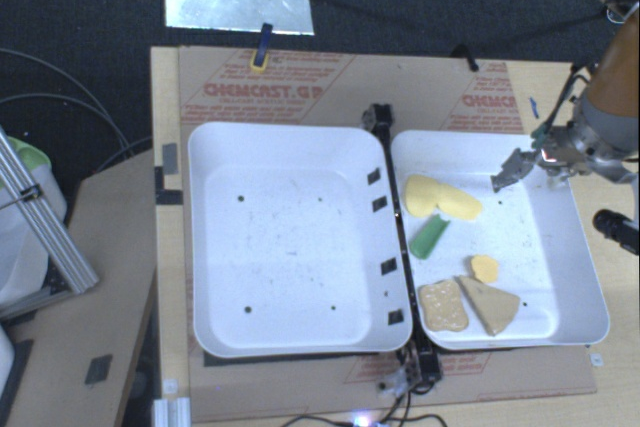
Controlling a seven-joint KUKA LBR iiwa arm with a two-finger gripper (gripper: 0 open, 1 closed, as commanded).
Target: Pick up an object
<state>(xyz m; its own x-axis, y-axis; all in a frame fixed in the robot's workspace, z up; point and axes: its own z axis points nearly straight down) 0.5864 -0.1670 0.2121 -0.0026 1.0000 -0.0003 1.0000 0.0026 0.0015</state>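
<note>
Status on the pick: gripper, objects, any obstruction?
Gripper over right bin, upper part, nothing between its fingers. Yellow piece, green piece, small yellow piece, cracker and tan wedge lie untouched. Nothing blocking.

A flat brown cardboard sheet with red print (330,80) covers the bench. Directly on it, two shallow white plastic bins sit side by side and touching: the left bin (200,215) and the right bin (585,290). A small yellow and blue clamp (262,50) sits at the sheet's far edge.

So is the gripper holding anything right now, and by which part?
Nothing is held. The gripper hangs above bare floor of the right bin, apart from the yellow piece.
</note>
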